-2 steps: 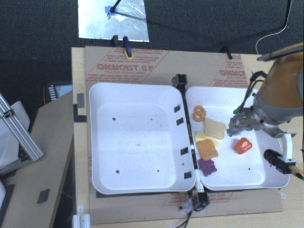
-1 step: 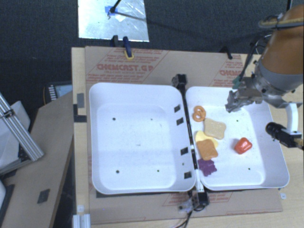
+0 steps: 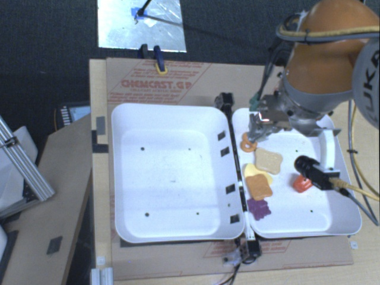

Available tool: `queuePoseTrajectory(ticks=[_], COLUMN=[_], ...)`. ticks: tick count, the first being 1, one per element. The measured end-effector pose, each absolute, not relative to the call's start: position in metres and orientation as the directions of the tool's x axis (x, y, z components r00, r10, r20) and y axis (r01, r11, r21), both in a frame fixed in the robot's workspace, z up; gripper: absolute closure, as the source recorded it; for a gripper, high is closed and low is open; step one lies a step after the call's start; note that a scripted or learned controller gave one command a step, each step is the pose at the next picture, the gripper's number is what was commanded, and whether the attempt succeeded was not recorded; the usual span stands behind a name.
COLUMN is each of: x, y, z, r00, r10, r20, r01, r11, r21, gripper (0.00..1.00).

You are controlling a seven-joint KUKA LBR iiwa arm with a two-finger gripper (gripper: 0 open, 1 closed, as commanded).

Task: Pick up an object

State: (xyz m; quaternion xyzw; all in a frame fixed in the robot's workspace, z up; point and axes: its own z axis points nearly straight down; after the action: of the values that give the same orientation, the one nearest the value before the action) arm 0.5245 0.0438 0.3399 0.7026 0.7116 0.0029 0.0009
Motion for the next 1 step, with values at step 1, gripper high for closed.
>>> queuePoseTrajectory(ticks=[1], x=[0.5175], y=[0.0825], z=[0.4366], r00=[-0.01], r10=[1.0], r20=[0.004], r01=[1.0], r11=[0.01], r21=[0.012], gripper=[1.0])
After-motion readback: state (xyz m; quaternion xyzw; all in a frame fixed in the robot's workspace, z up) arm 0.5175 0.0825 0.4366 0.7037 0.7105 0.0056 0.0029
